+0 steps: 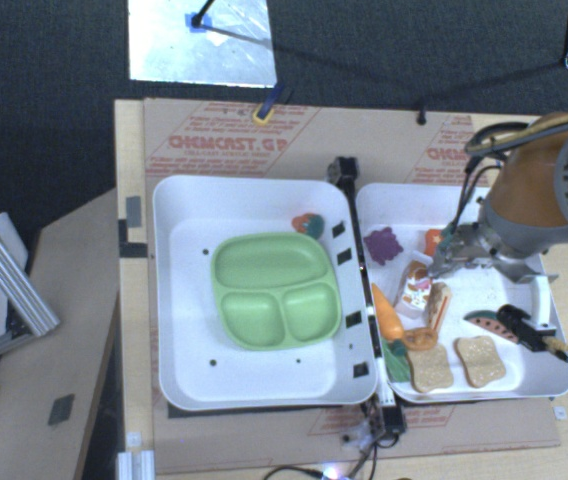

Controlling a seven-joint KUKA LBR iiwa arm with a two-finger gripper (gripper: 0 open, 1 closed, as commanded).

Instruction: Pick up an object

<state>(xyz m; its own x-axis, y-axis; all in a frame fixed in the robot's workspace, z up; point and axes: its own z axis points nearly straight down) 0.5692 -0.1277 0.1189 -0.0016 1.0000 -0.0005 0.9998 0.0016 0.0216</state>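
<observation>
— Where is the gripper (442, 260)?

— Low in the right bin (534, 373), just above a small printed packet (416, 292), with a purple toy (383, 244) to its left.

— Holding anything?

— Its fingers blur together; I cannot tell. The packet seems to lie on the bin floor.

— And the left bin (179, 298)?

— It holds a green divided plate (272, 288).
</observation>
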